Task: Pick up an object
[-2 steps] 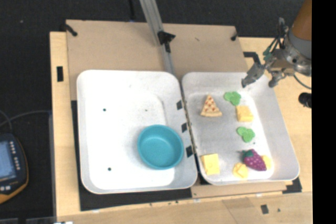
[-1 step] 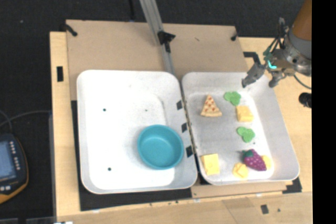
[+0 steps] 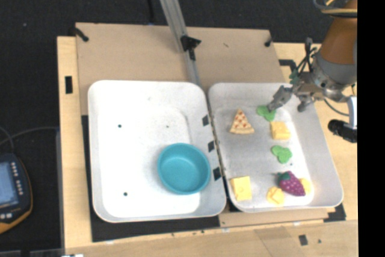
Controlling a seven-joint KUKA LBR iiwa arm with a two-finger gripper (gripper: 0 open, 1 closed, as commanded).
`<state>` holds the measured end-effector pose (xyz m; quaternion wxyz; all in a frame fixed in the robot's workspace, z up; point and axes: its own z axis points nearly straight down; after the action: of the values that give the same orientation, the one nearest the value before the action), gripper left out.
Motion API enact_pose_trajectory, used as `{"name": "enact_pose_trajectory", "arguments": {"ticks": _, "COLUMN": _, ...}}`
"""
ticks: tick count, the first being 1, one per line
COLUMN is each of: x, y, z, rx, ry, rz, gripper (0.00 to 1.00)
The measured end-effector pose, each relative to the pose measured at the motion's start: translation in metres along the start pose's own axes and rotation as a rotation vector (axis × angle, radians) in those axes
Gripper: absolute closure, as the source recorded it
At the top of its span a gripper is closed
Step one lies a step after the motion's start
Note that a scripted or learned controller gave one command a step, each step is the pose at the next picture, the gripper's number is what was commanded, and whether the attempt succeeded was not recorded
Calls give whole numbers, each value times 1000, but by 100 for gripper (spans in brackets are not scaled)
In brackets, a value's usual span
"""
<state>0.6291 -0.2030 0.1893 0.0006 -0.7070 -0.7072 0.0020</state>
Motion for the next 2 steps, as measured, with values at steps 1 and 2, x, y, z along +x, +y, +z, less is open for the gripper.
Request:
{"name": "enact_pose_trajectory", "arguments": {"ticks": 1, "x": -6, "y": 3, "z": 43, "rx": -2, "ry": -1, "rz": 3, "gripper": 0}}
{"name": "enact_pose_trajectory", "arguments": {"ticks": 2, "x": -8, "y": 3, "z": 89, "rx": -3, "ry": 0, "rz": 4, "gripper": 0}}
